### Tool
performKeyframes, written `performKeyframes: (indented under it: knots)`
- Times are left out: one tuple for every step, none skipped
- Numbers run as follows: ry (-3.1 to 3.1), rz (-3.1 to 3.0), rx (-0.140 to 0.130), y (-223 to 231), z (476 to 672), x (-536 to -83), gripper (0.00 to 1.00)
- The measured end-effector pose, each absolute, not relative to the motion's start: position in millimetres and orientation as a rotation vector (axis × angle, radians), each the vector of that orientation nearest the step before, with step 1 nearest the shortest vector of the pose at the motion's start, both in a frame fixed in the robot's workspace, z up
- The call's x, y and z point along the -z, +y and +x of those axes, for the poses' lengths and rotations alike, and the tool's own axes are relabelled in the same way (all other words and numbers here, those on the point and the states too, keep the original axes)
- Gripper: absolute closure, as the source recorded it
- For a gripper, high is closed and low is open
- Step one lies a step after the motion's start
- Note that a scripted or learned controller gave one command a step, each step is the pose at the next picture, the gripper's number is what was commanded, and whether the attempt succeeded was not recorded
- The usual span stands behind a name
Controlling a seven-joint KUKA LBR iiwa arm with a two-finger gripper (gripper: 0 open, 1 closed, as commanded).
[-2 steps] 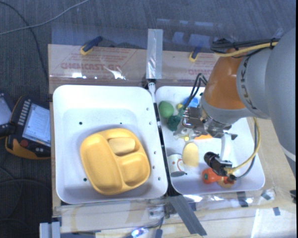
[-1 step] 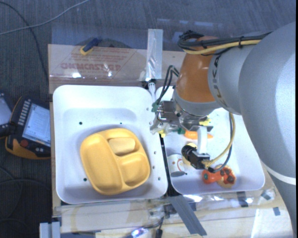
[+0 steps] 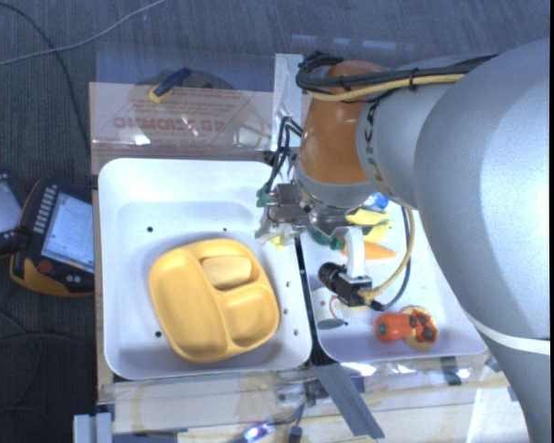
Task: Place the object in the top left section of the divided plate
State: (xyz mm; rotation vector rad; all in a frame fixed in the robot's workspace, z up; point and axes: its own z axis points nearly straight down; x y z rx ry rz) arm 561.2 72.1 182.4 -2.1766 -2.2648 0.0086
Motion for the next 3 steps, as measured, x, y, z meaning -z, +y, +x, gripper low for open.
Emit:
performKeyframes:
  knots:
    - [-2.265,-2.177,-0.009,72.1,561.3,-182.5,0.00]
    - [-2.262,-2.176,-0.014,71.3,560.8,-190.2,1.00]
    - [-2.263,-2.176,-0.015,71.3,560.8,-190.1,0.00]
